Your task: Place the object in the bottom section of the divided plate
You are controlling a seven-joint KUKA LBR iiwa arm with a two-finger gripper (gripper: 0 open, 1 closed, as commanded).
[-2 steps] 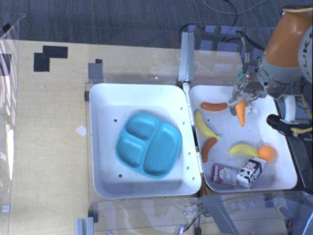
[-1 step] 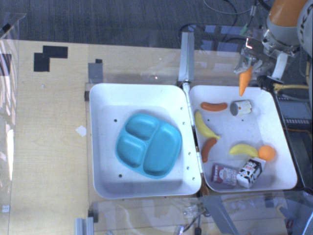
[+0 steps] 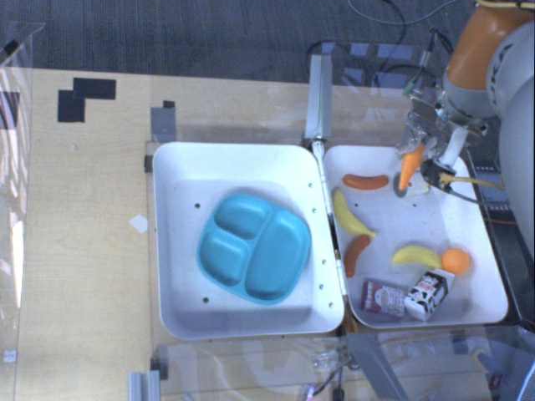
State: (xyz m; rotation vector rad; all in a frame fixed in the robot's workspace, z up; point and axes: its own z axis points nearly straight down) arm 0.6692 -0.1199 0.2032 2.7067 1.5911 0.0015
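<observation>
Lying nearest in the right bin (image 3: 493,303): a maroon packet (image 3: 383,297) touching a black-and-white milk carton (image 3: 426,294), both against the near wall. Sitting just beyond these: a small orange (image 3: 456,261) touching the right end of a yellow banana (image 3: 415,256). Resting toward the left side of the same bin: a reddish sausage (image 3: 356,254), and farther on a second banana (image 3: 349,214) running along the divider side. Lying farther still: a second sausage (image 3: 365,181), crosswise near the far wall.

Sitting in the left bin (image 3: 171,307), well apart from all of the above: the blue divided plate (image 3: 254,247), unoccupied in all three compartments (large section facing the near right, two smaller sections on the left).

Hanging over the far right corner of the right bin: the gripper (image 3: 415,159), reaching in from the right. Standing close to upright just beside it: an orange carrot (image 3: 407,170), lower tip near the bin floor. Appearing to be pinched at the top end between the fingers (contact partly hidden, so treating the grip as probable rather than confirmed).

Judging the step in hand: picking, with transport not yet begun. Calling next for a lift clear of the bin wall, a traverse left across the divider, then a lowering over the plate's near section before opening.
</observation>
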